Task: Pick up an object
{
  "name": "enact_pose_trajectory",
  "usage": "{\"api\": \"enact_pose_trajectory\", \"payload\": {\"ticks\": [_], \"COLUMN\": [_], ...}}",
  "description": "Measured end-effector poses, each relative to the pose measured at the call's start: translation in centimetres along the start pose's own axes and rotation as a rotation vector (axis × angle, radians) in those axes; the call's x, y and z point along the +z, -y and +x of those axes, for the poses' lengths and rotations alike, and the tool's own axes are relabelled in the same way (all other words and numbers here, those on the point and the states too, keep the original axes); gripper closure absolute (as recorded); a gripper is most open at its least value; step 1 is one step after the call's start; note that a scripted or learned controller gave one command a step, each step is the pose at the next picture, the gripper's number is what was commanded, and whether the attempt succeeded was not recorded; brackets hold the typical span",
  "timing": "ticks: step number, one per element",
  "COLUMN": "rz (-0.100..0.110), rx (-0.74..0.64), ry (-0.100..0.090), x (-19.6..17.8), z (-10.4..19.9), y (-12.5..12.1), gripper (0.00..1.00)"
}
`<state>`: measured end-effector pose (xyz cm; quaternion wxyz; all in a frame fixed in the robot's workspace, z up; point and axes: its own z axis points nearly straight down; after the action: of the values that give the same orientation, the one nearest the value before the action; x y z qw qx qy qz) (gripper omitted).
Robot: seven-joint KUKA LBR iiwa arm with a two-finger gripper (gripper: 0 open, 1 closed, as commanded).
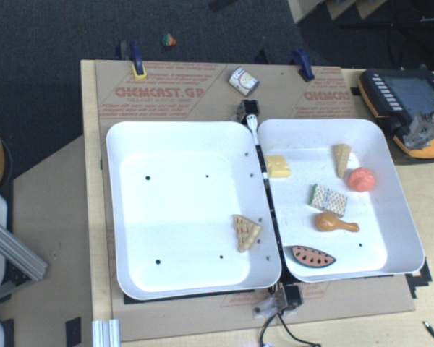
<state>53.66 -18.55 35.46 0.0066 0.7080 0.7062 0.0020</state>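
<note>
The right bin [380, 157] holds several toy foods: a yellow cheese block [278, 167], a tan cone [341, 158], a pink ball [360, 179], a checkered green-and-white piece [328, 199], an orange drumstick [335, 223] and a watermelon slice [311, 256]. In the left bin [130, 165] a tan waffle-like wedge [246, 231] lies near the right wall.
A small white box [243, 81] sits on the cardboard behind the bins. Blue clamps [137, 58] [301, 63] hold the board's far edge. An orange-and-black pendant [401, 107] rests at the right. A black clip [250, 111] joins the bins at the back.
</note>
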Motion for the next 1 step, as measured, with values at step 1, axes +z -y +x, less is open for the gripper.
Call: {"api": "enact_pose_trajectory", "payload": {"ticks": [1], "rz": [0.020], "rx": [-0.008], "ry": [-0.011], "x": [8.72], "z": [6.23], "y": [0.03], "gripper": [1.00]}}
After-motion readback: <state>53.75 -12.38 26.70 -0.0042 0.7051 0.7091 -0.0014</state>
